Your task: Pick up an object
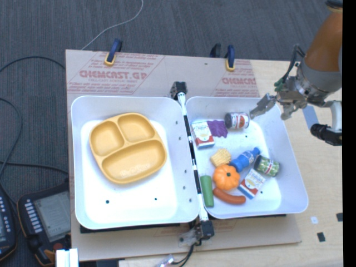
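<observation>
The gripper (pixel 273 109) hovers at the frame's upper right, fingers spread and empty, above the right bin (pixel 291 174). This appears to be the approach step. The nearest candidate, a small can (pixel 238 120), lies just left; the next move calls for descending over it.

Bright, even light; soft shadows

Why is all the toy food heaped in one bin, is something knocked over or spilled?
Nothing looks spilled or damaged. The right bin holds a loose jumble: both cans lie on their sides, and the pumpkin crowds the sausage. The yellow divided plate sits flat in the left bin.
</observation>
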